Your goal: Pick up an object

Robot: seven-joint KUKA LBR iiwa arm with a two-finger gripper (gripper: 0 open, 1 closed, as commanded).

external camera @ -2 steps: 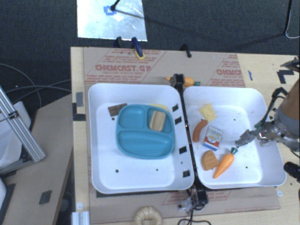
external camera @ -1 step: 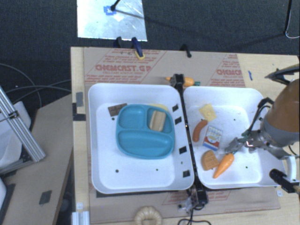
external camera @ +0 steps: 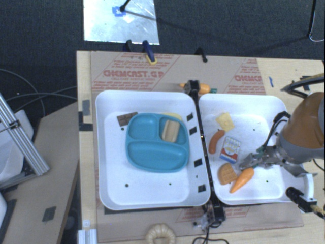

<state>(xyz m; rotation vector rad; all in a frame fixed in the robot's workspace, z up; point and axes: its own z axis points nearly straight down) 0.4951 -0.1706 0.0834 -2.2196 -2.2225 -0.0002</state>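
The right bin (external camera: 264, 105) holds a toy carrot (external camera: 241, 180), a brown cookie-like piece (external camera: 227, 173), a small printed box (external camera: 230, 149), a red sausage (external camera: 216, 141) and a yellow cheese wedge (external camera: 225, 121). My gripper (external camera: 252, 161) hangs low over this bin, its fingers just above the carrot's thick end and right of the box. Nothing shows between the fingers. The grey arm with its orange band (external camera: 306, 128) comes in from the right.
The left bin (external camera: 109, 151) carries a blue divided plate (external camera: 155, 142) with a tan bread piece (external camera: 170, 130) in it, and a brown chip (external camera: 126, 118) beside it. Black clips line the wall between the bins. A metal frame stands at far left.
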